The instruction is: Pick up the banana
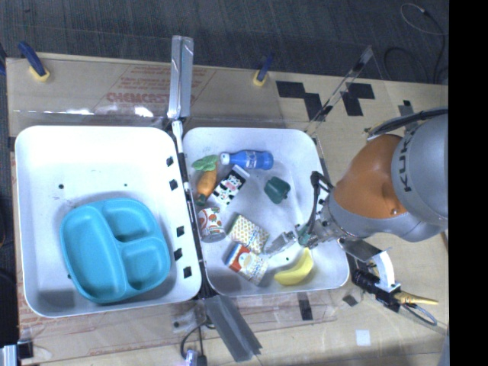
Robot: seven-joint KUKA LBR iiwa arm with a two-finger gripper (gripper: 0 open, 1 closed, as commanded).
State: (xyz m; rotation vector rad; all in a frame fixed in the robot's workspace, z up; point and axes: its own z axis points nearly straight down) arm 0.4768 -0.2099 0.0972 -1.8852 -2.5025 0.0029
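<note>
Reaching in from the right, the grey arm [415, 178] with its orange band bends over the right bin [324, 277], and its gripper [293, 240] hangs low in that bin's near right part. Whether the gripper is wide or narrow cannot be told at this slant, and nothing can be made out between its tips. The banana [297, 269] lies on the bin floor just near-side of the gripper, close to the bin's near wall, curving up toward the right; whether the gripper touches it is unclear. Left of the banana, a small red-and-white packet [244, 259] lies tilted, with a patterned yellowish packet [248, 231] just beyond it. A red-labelled can [210, 223] sits against the left wall of this bin. Farther back, an orange carrot-like toy with green leaves [206, 178] rests beside a black-and-white box [229, 187], and a blue bottle [248, 159] lies on its side near the far wall. A dark green block [277, 189] sits apart from these, toward the bin's middle right. In the left bin [46, 166], a light blue divided tray [114, 246] rests in the near half. Both bins stand side by side on a bench covered in brown cardboard [99, 82].
</note>
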